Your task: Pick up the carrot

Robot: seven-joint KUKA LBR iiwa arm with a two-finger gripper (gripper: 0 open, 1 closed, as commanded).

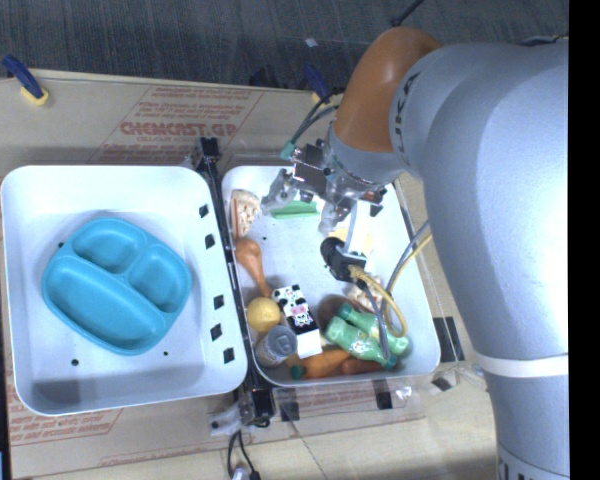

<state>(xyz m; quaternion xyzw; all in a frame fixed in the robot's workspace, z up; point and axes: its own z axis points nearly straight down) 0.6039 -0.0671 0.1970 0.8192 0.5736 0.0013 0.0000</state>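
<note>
The orange carrot (pixel 327 362) lies against the front wall of the right bin (pixel 420 313), wedged between a grey can (pixel 277 347) and a green toy (pixel 366 336). My gripper (pixel 303 202) hangs over the back part of that bin, well behind the carrot. Its fingers (pixel 276 192) stand apart and open, holding nothing. A small green strip (pixel 296 209) lies on the bin floor below them.
Along the right bin's left side lie a bread slice (pixel 244 211), a drumstick (pixel 250 258) and a yellow lemon (pixel 263 314). A black-and-white block (pixel 295 307) and a white cube (pixel 308 344) sit near the carrot. The left bin (pixel 25 208) holds a blue divided plate (pixel 116 283).
</note>
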